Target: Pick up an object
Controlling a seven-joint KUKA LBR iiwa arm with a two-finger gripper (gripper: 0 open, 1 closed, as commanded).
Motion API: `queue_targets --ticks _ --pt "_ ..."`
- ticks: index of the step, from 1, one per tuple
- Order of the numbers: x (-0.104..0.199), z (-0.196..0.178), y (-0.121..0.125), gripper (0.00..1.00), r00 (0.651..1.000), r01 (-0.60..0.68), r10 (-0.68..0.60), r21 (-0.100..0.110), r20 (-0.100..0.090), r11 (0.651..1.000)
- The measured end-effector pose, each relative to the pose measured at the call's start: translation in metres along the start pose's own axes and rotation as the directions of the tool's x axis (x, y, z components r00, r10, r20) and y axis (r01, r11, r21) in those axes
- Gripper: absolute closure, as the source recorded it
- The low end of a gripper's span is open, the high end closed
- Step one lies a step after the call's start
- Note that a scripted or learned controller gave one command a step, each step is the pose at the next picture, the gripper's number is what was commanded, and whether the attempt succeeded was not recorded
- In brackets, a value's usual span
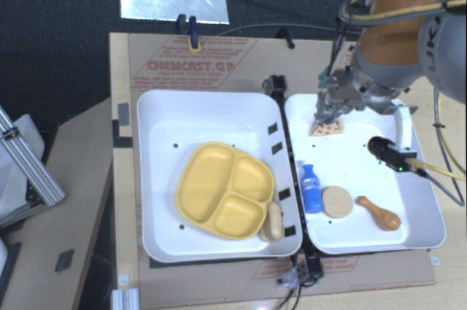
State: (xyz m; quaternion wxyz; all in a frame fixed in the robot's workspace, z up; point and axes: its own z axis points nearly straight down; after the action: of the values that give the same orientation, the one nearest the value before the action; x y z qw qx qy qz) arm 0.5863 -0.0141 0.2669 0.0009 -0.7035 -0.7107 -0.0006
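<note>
My gripper hangs low at the back left of the right bin, directly over a small tan, orange-edged cracker-like piece lying on the bin floor. Whether it touches the piece is hidden. Further forward in the same bin a blue bottle lies along the left wall. A round tan disc sits beside the bottle. A brown wooden drumstick-shaped piece lies to the disc's right.
The left bin holds a yellow divided plate with a beige bread-like roll at its front right corner. A black divider runs between the bins. The arm's grey and orange body looms over the right bin's back.
</note>
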Motion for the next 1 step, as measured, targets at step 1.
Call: queue_targets --ticks 1 --pt "0.0479 0.0188 -0.0158 1.0 1.0 -0.001 0.001 0.001 0.0 1.0"
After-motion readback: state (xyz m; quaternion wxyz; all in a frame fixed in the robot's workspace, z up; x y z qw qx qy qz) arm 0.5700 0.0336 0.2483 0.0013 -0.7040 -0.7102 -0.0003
